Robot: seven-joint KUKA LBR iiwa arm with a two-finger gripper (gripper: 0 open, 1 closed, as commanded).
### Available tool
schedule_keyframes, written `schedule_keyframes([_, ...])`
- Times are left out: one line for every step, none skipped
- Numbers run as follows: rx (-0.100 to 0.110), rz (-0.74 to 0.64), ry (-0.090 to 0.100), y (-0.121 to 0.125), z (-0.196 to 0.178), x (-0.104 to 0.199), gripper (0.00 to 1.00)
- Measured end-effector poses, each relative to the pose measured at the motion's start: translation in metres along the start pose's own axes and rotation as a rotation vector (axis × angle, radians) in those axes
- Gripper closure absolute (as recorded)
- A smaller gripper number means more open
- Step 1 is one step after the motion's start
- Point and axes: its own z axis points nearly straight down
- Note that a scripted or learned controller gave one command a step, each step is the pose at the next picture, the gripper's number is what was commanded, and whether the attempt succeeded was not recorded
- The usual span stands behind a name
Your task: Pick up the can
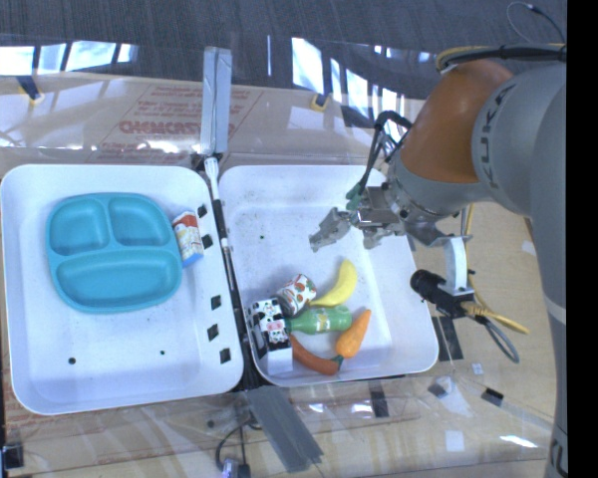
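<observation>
The can (186, 237), small with a white and red label and a blue end, is in the left bin (40, 366), against the right rim of a blue divided plate (110, 249) and close to the wall between the bins. My gripper (330, 230) hangs over the middle of the right bin (269, 202), well to the right of the can and above the banana. Its fingers are open with nothing between them.
At the front of the right bin lie a banana (341, 283), a green bottle (322, 320), an orange carrot (353, 334), a red-orange pepper (314, 358), a small patterned cup (297, 290) and a cow-patterned box (270, 320). The arm comes in from the right.
</observation>
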Motion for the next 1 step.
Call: schedule_keyframes([-0.002, -0.359, -0.001, -0.005, 0.1227, 0.0387, 0.0])
